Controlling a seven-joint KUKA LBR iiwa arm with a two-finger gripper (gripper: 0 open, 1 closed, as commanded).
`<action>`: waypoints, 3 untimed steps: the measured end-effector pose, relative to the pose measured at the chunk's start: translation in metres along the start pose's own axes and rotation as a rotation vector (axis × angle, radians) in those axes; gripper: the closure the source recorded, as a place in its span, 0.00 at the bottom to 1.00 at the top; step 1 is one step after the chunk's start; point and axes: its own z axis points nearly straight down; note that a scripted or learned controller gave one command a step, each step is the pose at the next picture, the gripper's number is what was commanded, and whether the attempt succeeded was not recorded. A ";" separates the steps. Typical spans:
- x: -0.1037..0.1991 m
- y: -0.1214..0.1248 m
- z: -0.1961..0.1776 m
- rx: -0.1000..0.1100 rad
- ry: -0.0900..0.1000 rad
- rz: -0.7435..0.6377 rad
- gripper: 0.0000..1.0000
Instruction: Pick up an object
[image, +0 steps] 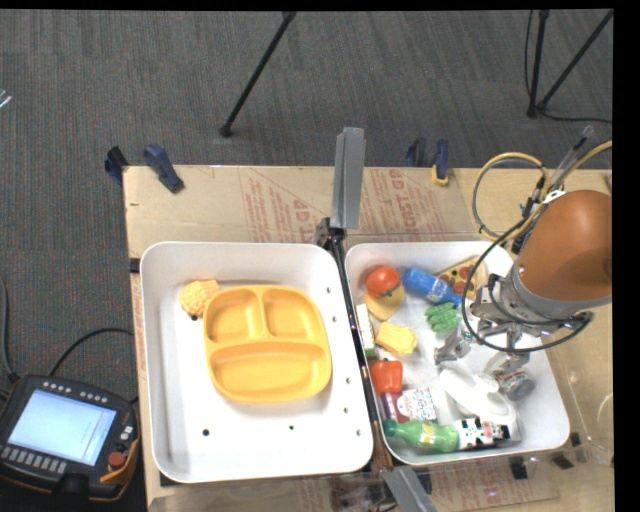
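A green bottle lies along the right bin's front wall, near the gripper poised above a white cup. Whether its fingers are spread or pressed together cannot be told.

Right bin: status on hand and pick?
Hand low in right bin, nothing seen held. Toys crowd it: bottle, tomato. Tray in left bin.

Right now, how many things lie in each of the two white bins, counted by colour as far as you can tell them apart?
Left bin, yellow: 2, divided plate and corn piece
Right bin, yellow: 1, a block
Red or red-orange: 2
Blue: 1
Green: 2, leafy piece and bottle
White: 1
Total: 9 that I can tell apart; more sit under the arm.
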 end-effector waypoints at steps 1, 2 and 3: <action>-0.057 -0.060 0.004 0.004 0.020 -0.160 0.00; 0.006 -0.040 0.003 0.001 0.022 -0.328 0.00; -0.083 -0.053 0.004 0.000 0.020 -0.447 0.00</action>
